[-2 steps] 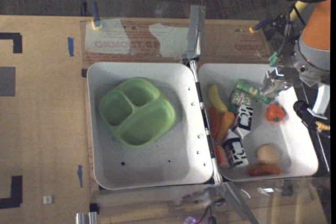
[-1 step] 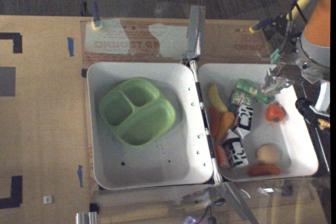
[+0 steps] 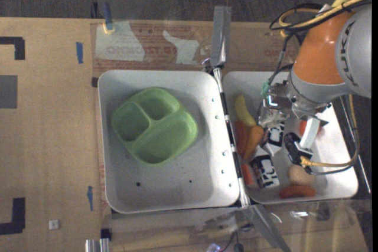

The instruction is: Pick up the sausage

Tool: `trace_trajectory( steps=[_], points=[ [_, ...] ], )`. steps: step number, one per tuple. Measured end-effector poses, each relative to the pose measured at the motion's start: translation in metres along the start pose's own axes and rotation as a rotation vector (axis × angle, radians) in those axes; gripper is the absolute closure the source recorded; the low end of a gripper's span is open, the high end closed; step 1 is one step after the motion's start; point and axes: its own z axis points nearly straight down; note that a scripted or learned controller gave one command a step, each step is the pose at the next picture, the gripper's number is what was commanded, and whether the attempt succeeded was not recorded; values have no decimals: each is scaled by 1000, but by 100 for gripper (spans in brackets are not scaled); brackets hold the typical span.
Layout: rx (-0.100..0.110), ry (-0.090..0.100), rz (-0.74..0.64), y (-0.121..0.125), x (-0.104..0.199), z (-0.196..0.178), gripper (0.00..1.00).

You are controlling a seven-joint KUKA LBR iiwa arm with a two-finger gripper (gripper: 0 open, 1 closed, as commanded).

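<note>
Left bin (image 3: 118, 186) — one green plate (image 3: 155, 125), three wells, sitting toward 10 o'clock of the bin floor. Nothing in it concerns us.

Right bin (image 3: 342, 180), count from its 9 o'clock wall inward:
- one yellow banana (image 3: 243, 109), at 10 o'clock
- two red-orange sticks along the wall, upper stick (image 3: 240, 134) and lower stick (image 3: 248, 174)
- one carrot (image 3: 254, 138), touching the upper stick
- one black block (image 3: 266, 172) with white marks, at 7 o'clock
- one pale lump (image 3: 298, 174), potato-like
- one sausage (image 3: 297, 191), as we read it: reddish-brown, lying flat and crosswise at 6 o'clock, just below the lump and close to the near wall
- one red scrap (image 3: 305, 126), half hidden by the arm

Gripper (image 3: 274, 121) hangs over the bin's 10 o'clock part, above the carrot. The wrist covers its working end, so we cannot tell whether it is spread or closed. Nothing is seen held.

Step in hand, in our judgement: reaching for the sausage, not yet begun in earnest. The target lies at 5 o'clock from the gripper, well apart. To do it well we would travel there high, clear of the block and lump, then turn to close across the sausage's short axis at mid-length. Risks — the lump touching it at 12 o'clock may get pinched too, and the near wall leaves little room at 6 o'clock.
</note>
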Motion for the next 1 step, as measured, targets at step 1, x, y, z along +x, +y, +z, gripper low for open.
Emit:
trace_trajectory(
  steps=[1],
  points=[
    [-2,0,272,13,80,-80,100]
  ],
)
